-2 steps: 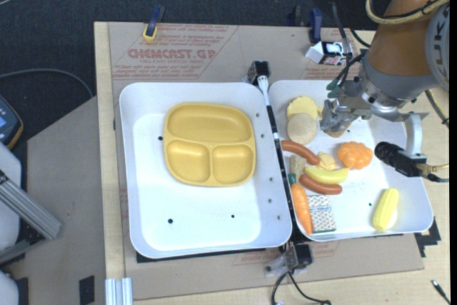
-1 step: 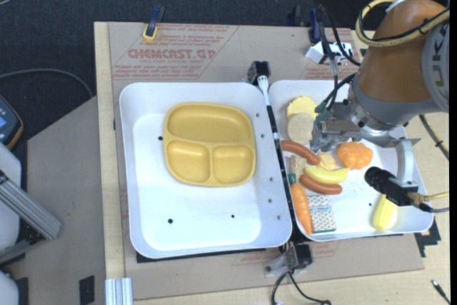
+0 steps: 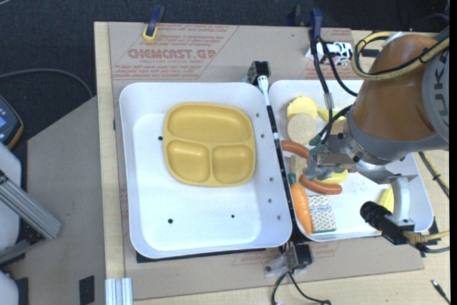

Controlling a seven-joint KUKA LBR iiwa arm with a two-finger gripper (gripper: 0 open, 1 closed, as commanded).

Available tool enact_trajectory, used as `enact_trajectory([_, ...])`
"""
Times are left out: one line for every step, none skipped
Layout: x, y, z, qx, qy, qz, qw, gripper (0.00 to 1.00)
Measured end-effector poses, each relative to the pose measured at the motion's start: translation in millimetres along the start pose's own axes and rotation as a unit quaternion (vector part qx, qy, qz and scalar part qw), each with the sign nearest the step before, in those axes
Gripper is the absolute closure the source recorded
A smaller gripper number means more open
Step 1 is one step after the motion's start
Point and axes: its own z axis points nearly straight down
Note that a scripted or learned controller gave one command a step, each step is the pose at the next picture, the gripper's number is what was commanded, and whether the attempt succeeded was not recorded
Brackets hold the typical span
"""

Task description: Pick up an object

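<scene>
A single fixed camera sits above the tabletop [image 3: 178, 46] and looks down at a slant, far enough back to take in the left bin [image 3: 143, 175], the right bin [image 3: 421, 207] and surrounding dark floor [image 3: 64, 3].

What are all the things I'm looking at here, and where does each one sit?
Shallow white bins: two, white, side by side on the bench.
Divided plastic plate: one, yellow, three compartments, in the left bin.
Toy carrot: one, orange, right bin, along its left wall.
Toy sausages: two, reddish orange, right bin, under the gripper.
Round pale food piece: one, beige, right bin, far end.
Small patterned packet: one, multicoloured, right bin, beside the carrot.
Clamps: two, yellow and blue, far bench edge.
Robot arm: one, grey with orange band, over the right bin.
Gripper: one, dark, low among the toy food.
</scene>
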Motion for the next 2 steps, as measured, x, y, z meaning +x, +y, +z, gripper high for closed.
enact_trajectory([3.9,2.9,2.0,-0.002,0.0,0.0,1.0,1.0])
enact_trajectory([1.8,14.1,-15.1,-0.005,-0.002,-0.001,1.0,1.0])
